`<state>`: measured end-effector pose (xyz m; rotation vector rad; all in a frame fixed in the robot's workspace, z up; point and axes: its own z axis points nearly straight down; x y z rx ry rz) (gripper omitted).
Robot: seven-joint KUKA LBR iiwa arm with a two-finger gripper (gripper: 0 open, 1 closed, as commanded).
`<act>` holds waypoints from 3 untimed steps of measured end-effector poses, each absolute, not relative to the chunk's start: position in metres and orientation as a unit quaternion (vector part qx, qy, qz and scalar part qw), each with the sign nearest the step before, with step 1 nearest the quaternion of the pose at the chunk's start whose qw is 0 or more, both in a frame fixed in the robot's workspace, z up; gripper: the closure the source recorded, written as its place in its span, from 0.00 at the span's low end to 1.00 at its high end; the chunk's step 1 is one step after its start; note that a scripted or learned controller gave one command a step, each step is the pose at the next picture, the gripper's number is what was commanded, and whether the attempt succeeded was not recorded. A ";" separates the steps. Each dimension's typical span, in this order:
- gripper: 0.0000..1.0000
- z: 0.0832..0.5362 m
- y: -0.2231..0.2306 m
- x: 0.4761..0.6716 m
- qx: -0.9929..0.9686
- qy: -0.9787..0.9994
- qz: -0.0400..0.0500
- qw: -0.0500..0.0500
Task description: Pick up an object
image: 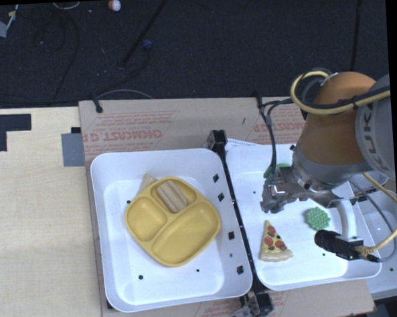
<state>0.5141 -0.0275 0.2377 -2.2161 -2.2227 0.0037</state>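
A toy pizza slice (273,242) lies flat in the right bin (293,274), near its front. A small green knobbly piece (317,217) rests to the right of it. My gripper (272,200) hangs over the right bin's left half, just above and behind the pizza slice, and nothing shows between its fingers. In the left bin (126,286) a yellow divided plate (173,220) sits with a tan ridged piece (172,195) in its rear compartment.
A black divider rail (233,213) runs between the two bins. Brown cardboard (156,127) lies under them. The bulky orange and grey wrist (334,129) overhangs the right bin's back right part.
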 end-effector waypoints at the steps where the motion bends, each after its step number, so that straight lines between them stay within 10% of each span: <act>1: 1.00 0.228 0.016 0.526 -0.706 -0.709 0.001 0.001; 2: 1.00 0.217 0.066 0.532 -0.706 -0.708 0.001 0.002; 3: 0.00 0.217 0.065 0.532 -0.707 -0.708 0.002 0.001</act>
